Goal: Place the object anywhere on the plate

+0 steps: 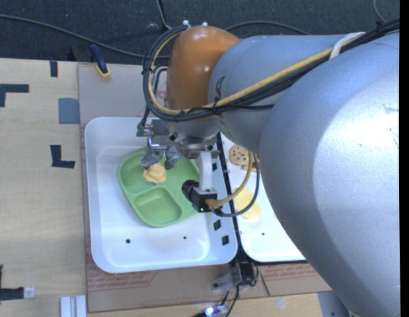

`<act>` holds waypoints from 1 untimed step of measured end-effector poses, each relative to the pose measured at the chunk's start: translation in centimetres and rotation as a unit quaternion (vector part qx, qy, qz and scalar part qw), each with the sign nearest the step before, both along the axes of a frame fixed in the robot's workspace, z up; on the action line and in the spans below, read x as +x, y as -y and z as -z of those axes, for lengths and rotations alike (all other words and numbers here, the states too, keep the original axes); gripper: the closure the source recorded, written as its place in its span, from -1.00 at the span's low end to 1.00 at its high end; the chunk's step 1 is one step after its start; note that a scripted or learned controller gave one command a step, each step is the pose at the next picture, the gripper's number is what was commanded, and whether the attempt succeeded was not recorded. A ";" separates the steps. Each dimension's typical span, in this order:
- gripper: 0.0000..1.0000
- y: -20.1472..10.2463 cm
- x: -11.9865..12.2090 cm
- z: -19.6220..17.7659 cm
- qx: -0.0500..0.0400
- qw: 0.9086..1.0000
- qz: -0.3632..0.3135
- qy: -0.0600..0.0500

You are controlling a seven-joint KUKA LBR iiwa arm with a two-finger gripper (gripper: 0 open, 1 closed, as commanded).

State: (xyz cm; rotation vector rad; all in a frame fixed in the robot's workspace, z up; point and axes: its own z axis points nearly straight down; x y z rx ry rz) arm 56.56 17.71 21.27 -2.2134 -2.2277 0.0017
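A green divided plate (158,203) lies in the left white bin (111,243). A small pale yellow object (155,174) rests on the plate's upper compartment. My gripper (161,158) hangs right above that object, its two fingers (151,158) pointing down at the object's top edge. The fingers stand slightly apart, straddling or touching the yellow object; whether they clamp it is unclear. The big grey arm with its orange band covers the upper part of the bin.
The right white bin (270,243) holds a round tan cookie-like item (239,155) and a pale yellow item (252,210), mostly under the arm. A wooden bench top lies to the left. A clamp sits at the bins' front edge.
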 end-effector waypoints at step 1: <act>1.00 -3.3 -0.1 -1.4 0.000 1.000 0.001 0.000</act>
